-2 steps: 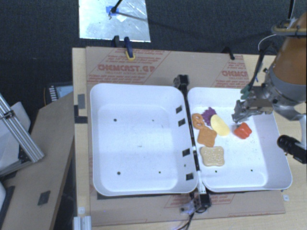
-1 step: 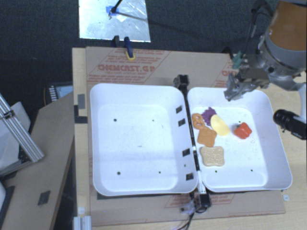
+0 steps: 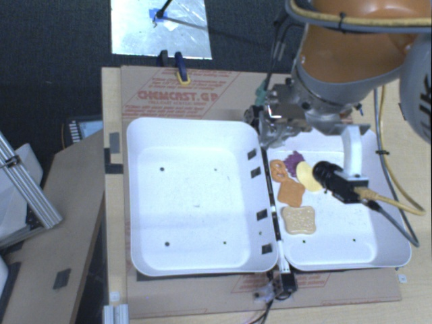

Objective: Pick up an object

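Note:
Several toy foods lie along the left side of the right bin (image 3: 364, 248): a brown pretzel (image 3: 277, 170), a purple grape bunch (image 3: 293, 160), a yellow piece (image 3: 307, 176), an orange cracker (image 3: 291, 193) and a slice of toast (image 3: 299, 219). My gripper (image 3: 271, 128) hangs over the bin's back left corner, just behind the pretzel and grapes. Its tip is dark and blurred against the bin wall, and nothing shows in its hold.
The left bin (image 3: 192, 194) sits beside the right one, with black clips on the shared wall (image 3: 266, 201). A black cylinder with a yellow cable (image 3: 337, 181) juts from the arm over the right bin. The big orange and grey wrist (image 3: 358, 39) covers the back right.

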`<state>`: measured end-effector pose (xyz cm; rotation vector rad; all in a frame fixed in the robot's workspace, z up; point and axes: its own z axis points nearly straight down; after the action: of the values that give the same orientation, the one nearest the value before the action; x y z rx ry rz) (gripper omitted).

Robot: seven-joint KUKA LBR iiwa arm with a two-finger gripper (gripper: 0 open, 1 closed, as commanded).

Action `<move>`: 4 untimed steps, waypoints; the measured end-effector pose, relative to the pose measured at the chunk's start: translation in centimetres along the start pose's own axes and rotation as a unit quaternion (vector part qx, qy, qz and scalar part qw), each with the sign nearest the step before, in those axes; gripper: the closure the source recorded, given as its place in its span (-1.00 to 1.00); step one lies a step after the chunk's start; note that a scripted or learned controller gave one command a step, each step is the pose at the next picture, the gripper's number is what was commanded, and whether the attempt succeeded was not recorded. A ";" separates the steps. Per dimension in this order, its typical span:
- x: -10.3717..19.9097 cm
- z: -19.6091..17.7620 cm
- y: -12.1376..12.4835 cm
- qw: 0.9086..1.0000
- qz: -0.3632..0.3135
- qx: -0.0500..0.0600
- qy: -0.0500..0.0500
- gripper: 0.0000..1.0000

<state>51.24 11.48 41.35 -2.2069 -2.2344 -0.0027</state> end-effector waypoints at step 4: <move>-3.9 -10.8 -1.3 1.000 0.008 -0.009 0.001 1.00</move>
<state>49.95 7.49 52.12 -2.2335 -2.2249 -0.0246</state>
